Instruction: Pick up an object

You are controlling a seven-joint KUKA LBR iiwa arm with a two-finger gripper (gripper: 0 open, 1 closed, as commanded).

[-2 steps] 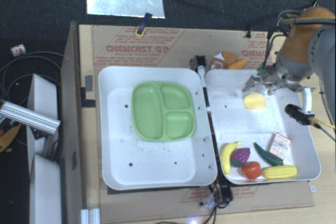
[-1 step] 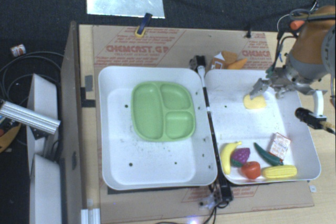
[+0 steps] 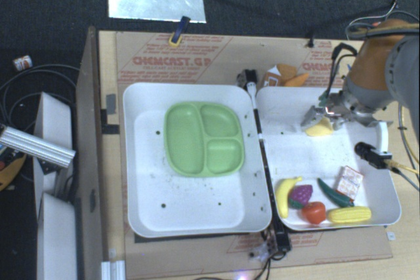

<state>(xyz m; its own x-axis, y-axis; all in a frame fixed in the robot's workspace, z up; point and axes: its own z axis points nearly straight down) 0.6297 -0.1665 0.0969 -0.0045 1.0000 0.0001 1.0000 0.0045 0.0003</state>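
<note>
Right now the thing to grab looks like the pale yellow lump (image 3: 319, 130) in the right bin (image 3: 289, 141). It sits near the back of that bin, away from the other toys. It looks small, round on top and smooth, like a plastic toy lemon or a bit of toy food. I think it is light and hard, so it will not squash. It may be slippery, so it could pop out if pinched on its round top. Holding it across the middle, on its two widest sides, looks best.

The claw (image 3: 323, 116) is right over the lump, touching or almost touching it. It is small and shiny in the picture, and I cannot tell if it grips the lump or not.

At the front of the same bin lies a bunch of toy food, close together: a curved yellow banana (image 3: 286, 193), a bumpy purple grape bunch (image 3: 302, 193), a shiny red tomato (image 3: 314, 212), a long green pepper (image 3: 333, 192), a knobbly yellow corn cob (image 3: 349, 214) and a small flat box (image 3: 349, 180) with red print. These are well apart from the lump.

The left bin (image 3: 147, 206) holds a soft green plate (image 3: 203, 140) with three parts. Both bins are white, shallow and smooth. They rest on brown cardboard (image 3: 197, 56) on the desk.
</note>
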